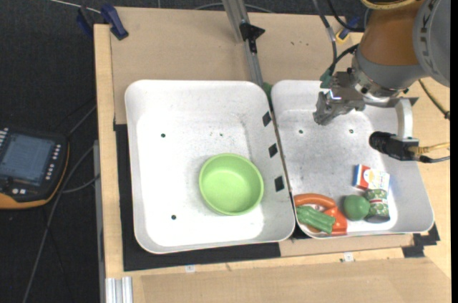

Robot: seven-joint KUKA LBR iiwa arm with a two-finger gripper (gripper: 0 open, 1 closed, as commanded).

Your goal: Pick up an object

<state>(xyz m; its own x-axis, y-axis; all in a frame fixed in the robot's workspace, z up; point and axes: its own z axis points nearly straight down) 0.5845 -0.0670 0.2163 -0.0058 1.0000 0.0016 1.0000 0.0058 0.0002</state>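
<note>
Objects cluster in the right bin's (315, 151) near corner: an orange-and-green toy (318, 214), a green ball (354, 206), a can (377, 205) touching the ball, and a small carton (371, 178) just behind. The gripper (328, 107) hangs over that bin's far end, well apart from them; its grip state cannot be told. A green bowl (230, 184) sits in the left bin (154, 122).
</note>
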